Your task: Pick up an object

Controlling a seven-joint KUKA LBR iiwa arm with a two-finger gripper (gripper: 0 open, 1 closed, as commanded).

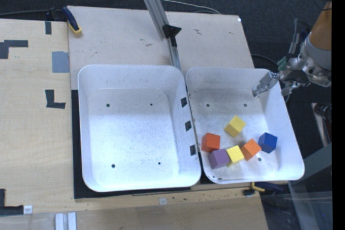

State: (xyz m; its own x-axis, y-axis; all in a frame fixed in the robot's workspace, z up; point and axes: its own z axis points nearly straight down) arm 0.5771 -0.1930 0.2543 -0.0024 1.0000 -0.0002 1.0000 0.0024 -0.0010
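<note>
The gripper (274, 85) hangs over the right bin's (226, 89) far right rim, fingers apart and holding nothing. The blocks cluster in the bin's near part; the yellow block (235, 126) lies nearest, down and left of it

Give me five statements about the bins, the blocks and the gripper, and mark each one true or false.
1. All the blocks lie in the right bin. True.
2. There are two yellow blocks. True.
3. The gripper holds the blue block. False: the blue block lies on the bin floor, apart from the gripper, which is over the bin's far right edge.
4. The purple block sits alone in the left bin. False: it lies in the right bin, touching a yellow block.
5. The red-orange block is left of the blue block. True.
</note>
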